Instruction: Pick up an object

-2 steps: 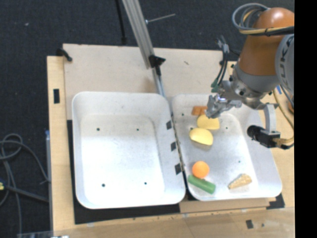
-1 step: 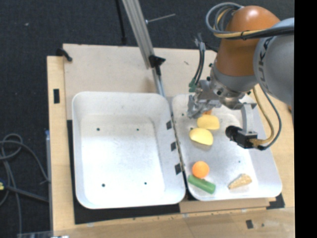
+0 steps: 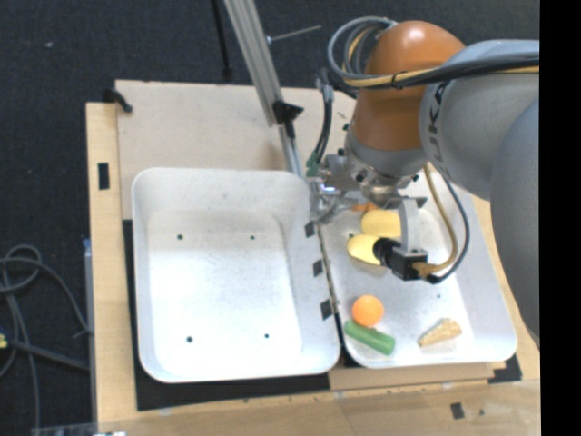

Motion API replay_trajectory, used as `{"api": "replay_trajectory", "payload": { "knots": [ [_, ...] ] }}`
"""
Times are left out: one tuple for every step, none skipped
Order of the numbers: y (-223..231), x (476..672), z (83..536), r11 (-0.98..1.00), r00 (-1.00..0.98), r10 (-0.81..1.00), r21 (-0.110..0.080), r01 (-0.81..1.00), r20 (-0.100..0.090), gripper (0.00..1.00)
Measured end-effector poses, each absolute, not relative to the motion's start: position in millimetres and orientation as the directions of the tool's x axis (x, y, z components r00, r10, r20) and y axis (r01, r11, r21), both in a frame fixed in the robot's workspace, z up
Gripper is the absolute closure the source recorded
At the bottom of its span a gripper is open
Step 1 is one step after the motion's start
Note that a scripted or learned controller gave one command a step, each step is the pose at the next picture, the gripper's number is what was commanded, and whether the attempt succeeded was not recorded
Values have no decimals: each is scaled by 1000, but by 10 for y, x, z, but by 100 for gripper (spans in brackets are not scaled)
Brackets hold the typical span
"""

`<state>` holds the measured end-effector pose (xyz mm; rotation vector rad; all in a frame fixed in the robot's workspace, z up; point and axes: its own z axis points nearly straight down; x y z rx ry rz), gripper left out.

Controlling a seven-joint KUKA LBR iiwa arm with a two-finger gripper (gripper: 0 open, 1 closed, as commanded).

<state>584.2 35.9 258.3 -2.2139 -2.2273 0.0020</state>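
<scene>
My gripper [image 3: 370, 205] hangs below the orange wrist band, low over the back of the right bin [image 3: 481, 321]. Directly under and in front of it lie two yellow pieces, one [image 3: 382, 220] partly hidden by the gripper body and one [image 3: 365, 249] just nearer the camera. A black part of the arm's fitting [image 3: 401, 262] overlaps the nearer yellow piece. An orange ball [image 3: 367, 311] sits towards the bin's front, with a green cylinder [image 3: 369, 338] lying just in front of it. A tan crumbly chunk [image 3: 439, 332] rests at the front right.
The left bin [image 3: 222, 271] stands beside the right one, their rims meeting in a ridge near the gripper. A slanted aluminium rail [image 3: 259, 62] rises behind the bins. Cables loop around the wrist, and the arm's grey bulk covers the right bin's far right side.
</scene>
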Motion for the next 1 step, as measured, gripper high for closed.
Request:
{"api": "replay_trajectory", "payload": {
  "knots": [
    [881, 5798, 2626, 8, -8, 1000, 0, 1000, 1, 100]
  ]
}}
